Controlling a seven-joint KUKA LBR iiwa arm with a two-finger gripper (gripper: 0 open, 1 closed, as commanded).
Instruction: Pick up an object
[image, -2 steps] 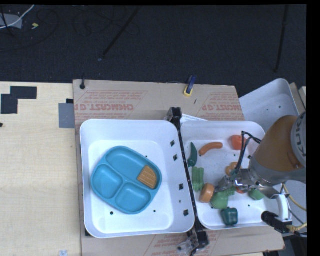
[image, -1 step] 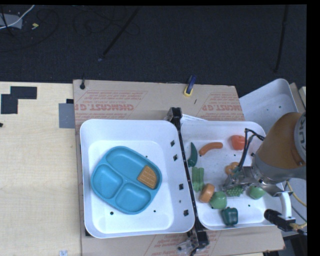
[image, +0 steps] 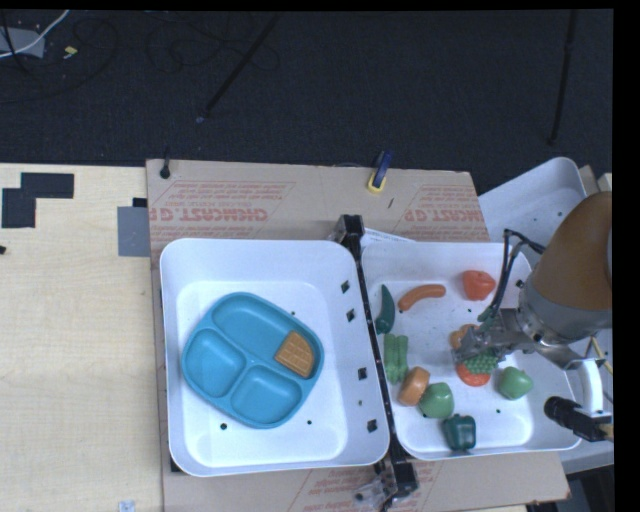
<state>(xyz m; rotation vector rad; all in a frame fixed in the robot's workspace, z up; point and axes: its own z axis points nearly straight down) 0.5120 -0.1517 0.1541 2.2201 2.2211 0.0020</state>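
Room is tight in the right bin (image: 432, 448): my tool (image: 480, 345) is low over its right half, right on a strawberry-looking red-and-green piece (image: 476, 368), can't tell if it's clenched or released. Green pieces (image: 514, 382) and an orange one (image: 413, 385) crowd in close, with a red piece (image: 478, 284) near the back wall. Left bin (image: 250, 448) holds a blue divided plate (image: 225, 360) with a waffle-like square (image: 296, 353).

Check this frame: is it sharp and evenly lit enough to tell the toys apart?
Camera view: even lighting, no glare on the white bins; the image is soft and low in detail; toys around the gripper blur together, while the blue tray reads clearly.
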